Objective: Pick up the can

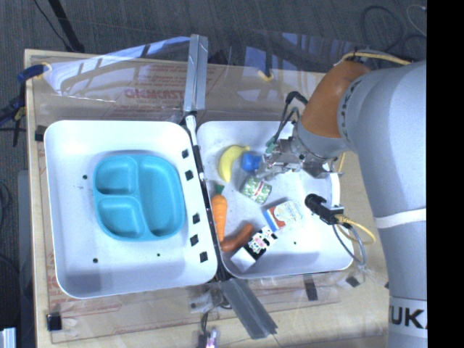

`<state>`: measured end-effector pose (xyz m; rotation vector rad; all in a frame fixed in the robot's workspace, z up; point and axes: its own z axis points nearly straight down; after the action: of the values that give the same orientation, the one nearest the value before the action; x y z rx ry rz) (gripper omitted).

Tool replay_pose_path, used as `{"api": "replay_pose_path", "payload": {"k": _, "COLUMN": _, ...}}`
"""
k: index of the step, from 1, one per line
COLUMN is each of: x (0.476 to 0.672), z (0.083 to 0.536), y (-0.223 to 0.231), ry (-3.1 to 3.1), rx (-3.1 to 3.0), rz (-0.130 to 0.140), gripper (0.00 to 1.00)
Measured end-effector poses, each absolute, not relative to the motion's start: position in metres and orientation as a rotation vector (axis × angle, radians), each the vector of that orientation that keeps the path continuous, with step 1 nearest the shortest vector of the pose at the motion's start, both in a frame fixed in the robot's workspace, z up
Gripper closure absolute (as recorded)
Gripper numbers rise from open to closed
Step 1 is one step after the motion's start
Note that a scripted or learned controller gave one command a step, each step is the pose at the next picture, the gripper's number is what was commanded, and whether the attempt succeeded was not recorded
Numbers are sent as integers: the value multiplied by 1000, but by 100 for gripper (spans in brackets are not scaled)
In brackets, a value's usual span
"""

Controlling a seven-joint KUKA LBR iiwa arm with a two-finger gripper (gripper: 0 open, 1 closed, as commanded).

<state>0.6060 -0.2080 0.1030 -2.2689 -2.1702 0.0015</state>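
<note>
Camera view looks down on one desk (87, 78) carrying two white bins side by side. One left bin (65, 216) holds a single blue divided tray (139, 196) with three compartments, lying near the bin's middle. One right bin (319, 256) holds the loose items. One can (257, 189), green and white, lies on its side near the middle of that bin, a little toward the far edge. One yellow lemon-shaped piece (230, 162) sits at the bin's far-left part, and one small blue piece (250, 161) lies just beside it, between it and the can. One orange carrot (219, 214) lies along the bin's left wall, and one reddish-brown sausage-shaped piece (238, 238) lies toward the near-left corner. One black-and-white carton (259, 244) rests touching the sausage's right end. One white packet with red print (283, 214) lies just right of the can, toward the bin's centre.

One grey arm (384, 151) with an orange band reaches in over the right bin's far-right part. Its end effector (272, 167) sits low, just above and to the right of the can, close to the blue piece. Whether its fingers are apart or together cannot be told, and the can is not visibly between them.
</note>
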Motion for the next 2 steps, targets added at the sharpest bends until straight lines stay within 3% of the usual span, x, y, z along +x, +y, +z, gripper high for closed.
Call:
{"api": "replay_pose_path", "payload": {"k": 1, "x": 606, "z": 103, "y": -208, "ry": -2170, "rx": -2269, "rz": 2, "gripper": 0}}
{"api": "replay_pose_path", "payload": {"k": 2, "x": 624, "z": 168, "y": -166, "ry": -2330, "rx": -2108, "rz": 0, "gripper": 0}}
